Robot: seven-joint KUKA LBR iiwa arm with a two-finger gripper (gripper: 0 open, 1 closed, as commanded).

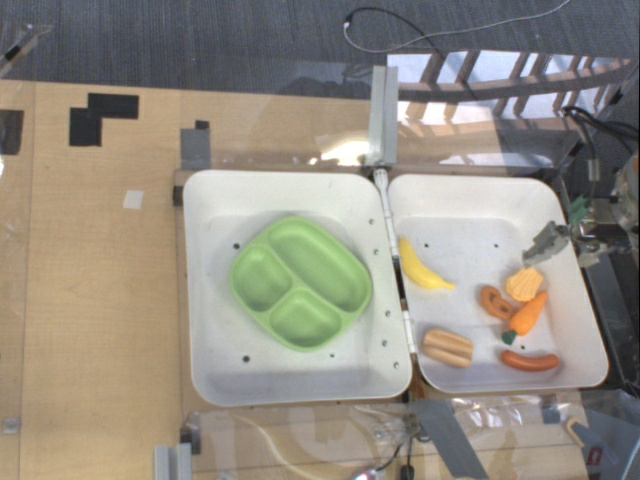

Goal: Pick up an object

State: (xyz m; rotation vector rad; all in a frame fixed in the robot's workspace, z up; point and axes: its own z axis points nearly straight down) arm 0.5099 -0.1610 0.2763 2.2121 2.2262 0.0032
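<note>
Banana [424, 269], yellow and curved, lies in right bin [470, 193].

end effector [546, 241] low — angled leftward

Glossy plastic plate [300, 283]; smooth white bins [215, 368]

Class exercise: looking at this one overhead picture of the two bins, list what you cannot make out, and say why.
- The pincer in the camera view: small and blurred, so its opening is unclear.
- The arm: cut off by the right edge.
- The pretzel: partly covered by the carrot.
- The orange wedge: too small to identify.
- The cable: runs off the top edge.
</note>
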